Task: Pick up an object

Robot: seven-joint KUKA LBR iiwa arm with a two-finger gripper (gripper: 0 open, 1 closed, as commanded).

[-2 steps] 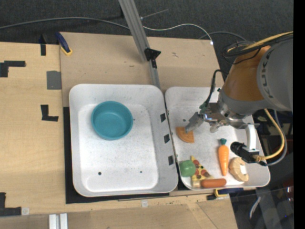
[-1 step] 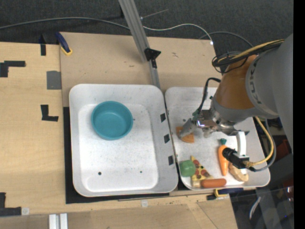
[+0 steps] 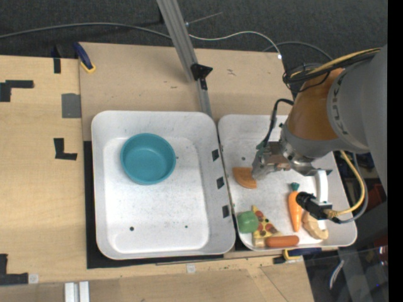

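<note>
Gripper (image 3: 259, 167) low in right bin (image 3: 242, 131), finger state unclear. Orange wedge-shaped piece (image 3: 245, 177) just lower left of it, nearly touching, long axis running toward lower right.

Both bins (image 3: 107, 168) are white with fine dark specks. Far from the gripper (image 3: 263, 162) sits a teal bowl (image 3: 148, 158). Just beside it lies an orange-brown slice (image 3: 245, 178); nearby are an orange carrot (image 3: 295, 211), green ball (image 3: 247, 221) and red sausage (image 3: 282, 241).
</note>
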